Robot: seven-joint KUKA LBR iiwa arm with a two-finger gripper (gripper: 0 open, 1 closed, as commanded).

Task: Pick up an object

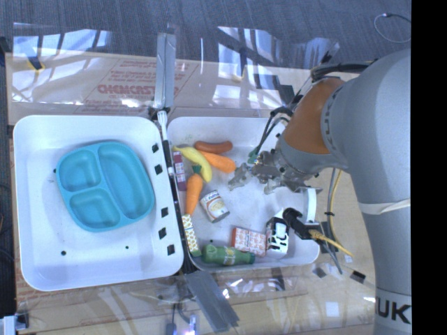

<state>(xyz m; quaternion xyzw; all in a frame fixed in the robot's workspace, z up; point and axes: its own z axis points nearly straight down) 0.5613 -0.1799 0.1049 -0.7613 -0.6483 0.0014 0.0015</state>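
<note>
Over the right bin (243,212): gripper (255,175) sits low above bare white floor near the bin's middle, with nothing visibly in its grasp.
Gripper state: cannot tell whether open or closed (its metal parts blur together from this angle).
Nearest things: carrot (218,162) just to its left and can (214,206) to its lower left, both apart from it.
Carrot: lies flat below the sausage (213,146), with the banana (187,160) just beside its left end. Likely light, stiff, smooth toy plastic. It tapers, so it could squirt out, and is best taken across the thick middle.
Can: small, tilted, standing free of its neighbours. Likely light and rigid. The round wall may roll, so close across the flat ends.
Second carrot (193,192): near the left wall, little room beside it.
Front edge: box (248,240) and bottle (227,255) lie close to the wall, awkward to reach.
Left bin (42,243): blue plate (105,185), not needed.
</note>
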